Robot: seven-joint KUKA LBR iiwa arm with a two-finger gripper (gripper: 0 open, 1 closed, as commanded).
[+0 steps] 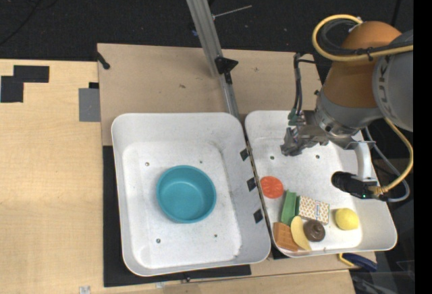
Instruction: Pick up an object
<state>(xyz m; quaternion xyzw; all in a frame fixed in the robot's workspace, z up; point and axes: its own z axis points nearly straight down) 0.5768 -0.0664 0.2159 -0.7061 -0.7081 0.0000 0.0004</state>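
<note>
So far nothing has been lifted, as far as the camera view shows. The gripper (pixel 295 141) hangs at centre-right of the frame, over the upper left part of the right bin (pixel 378 232), with bare white floor beneath it. Its dark fingers point down and to the left, but they blur into one small mass, so I cannot tell whether they are apart or together; nothing can be seen between them.

Candidates for the pick all lie in the lower part of that bin, apart from the gripper. An orange-red disc (pixel 271 187) sits nearest, just below and left of the tool, close to the bin's left wall. Below it a green block (pixel 289 206) stands beside a checkered pad (pixel 314 209), with a yellow wedge (pixel 299 232), a dark brown round piece (pixel 314 230) and an orange-brown slab (pixel 285 238) crowded together touching or overlapping at the bottom edge. A yellow lemon-like ball (pixel 346 219) lies a little to the right of that cluster.

In the left bin (pixel 135 144), lower left of centre, a teal bowl (pixel 186 193) sits alone.

My judgement is that the task is at an early stage: choosing a target, descending onto it, closing and lifting all remain. The disc looks the simplest reach; the packed cluster would likely be harder to grip cleanly.
</note>
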